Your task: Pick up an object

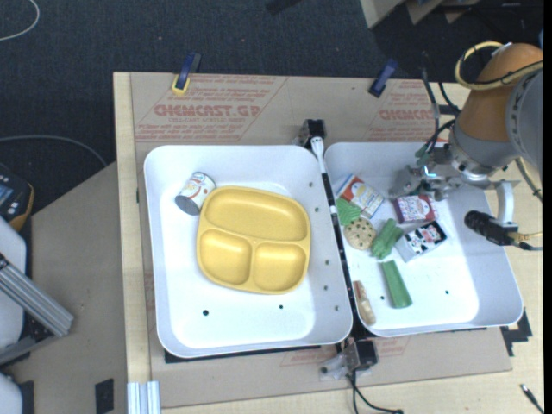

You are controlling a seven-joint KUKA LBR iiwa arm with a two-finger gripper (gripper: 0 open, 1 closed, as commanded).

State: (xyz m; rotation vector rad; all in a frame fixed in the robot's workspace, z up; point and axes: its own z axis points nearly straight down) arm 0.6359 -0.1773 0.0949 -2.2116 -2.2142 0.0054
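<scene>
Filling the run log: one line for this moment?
gripper: above right white bin | yellow divided plastic tray: in left white bin

Candidate objects. Left bin (164,257): a yellow three-compartment tray (254,239), lying flat and upright near the bin's centre, and a small can (194,192) on its side, touching the tray's upper-left edge, dark end toward the lower left. Right bin (483,291): a red-and-green packet (360,195) at upper left; a round speckled cookie (358,230) just below it; two green pieces, one tilted (385,238) beside the cookie, one (397,284) lying lower; a dark red packet (413,208); a black-and-white printed card (423,238) below that; a brown bar (364,303) along the left wall.
</scene>
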